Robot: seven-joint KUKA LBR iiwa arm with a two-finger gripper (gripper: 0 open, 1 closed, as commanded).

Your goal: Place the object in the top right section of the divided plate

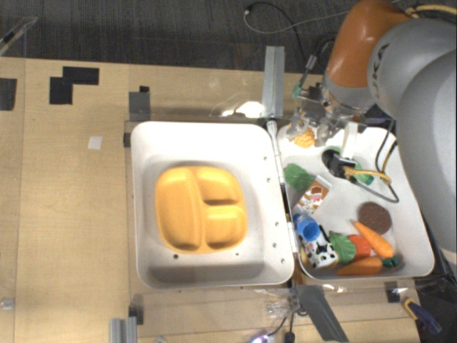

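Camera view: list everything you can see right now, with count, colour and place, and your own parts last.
Shallow white plastic bins: two, side by side on the bench.
Yellow divided plate: one, in the left bin.
Small orange-yellow object: one, right bin's top left, under the gripper.
Green leafy toy: one, right bin's left side.
Brown round disc: one, right bin.
Orange toy carrot: one, right bin's lower part.
Blue toy cup: one, right bin's lower left.
Black-and-white toy cow: one, right bin's bottom.
Gripper: one, grey, at the right bin's top left.
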